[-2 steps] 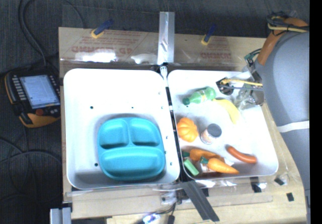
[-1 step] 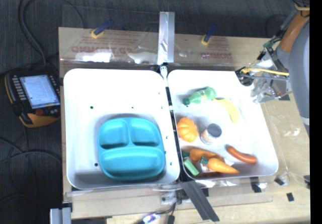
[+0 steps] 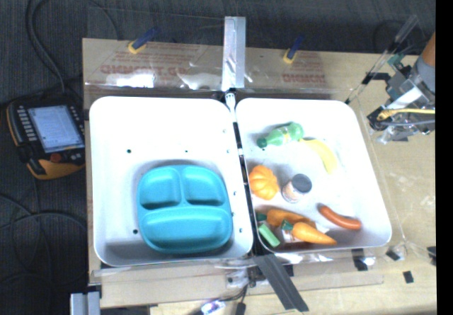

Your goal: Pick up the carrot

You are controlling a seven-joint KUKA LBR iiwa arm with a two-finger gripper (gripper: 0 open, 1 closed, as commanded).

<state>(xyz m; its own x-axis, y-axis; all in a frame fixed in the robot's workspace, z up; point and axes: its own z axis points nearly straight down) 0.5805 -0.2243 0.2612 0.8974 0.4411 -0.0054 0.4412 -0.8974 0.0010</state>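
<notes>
1. Orange and tapered, the carrot (image 3: 309,233) lies along the near edge of the right bin (image 3: 357,138), its tip pointing right; I see it resting against a green item (image 3: 267,235) at the bin's near-left corner.
2. From my remote seat I see the gripper (image 3: 400,111) parked off to the right of that bin, above the bench (image 3: 410,186) and well apart from the carrot.
3. I cannot tell how the gripper is set, as that end of the arm is a tangle of grey metal and cable from this angle.
4. Beside the carrot, further right, lies a red sausage (image 3: 340,218); behind it stands a small can (image 3: 298,186) next to a little orange pumpkin (image 3: 262,182).
5. Toward the far side of the right bin I make out a banana (image 3: 323,153) and a green vegetable (image 3: 280,134).
6. In the left bin (image 3: 113,129) sits a blue divided tray (image 3: 185,207), close to the wall shared with the right bin.
7. A handheld pendant (image 3: 46,136) rests on the floor left of the bench.
</notes>
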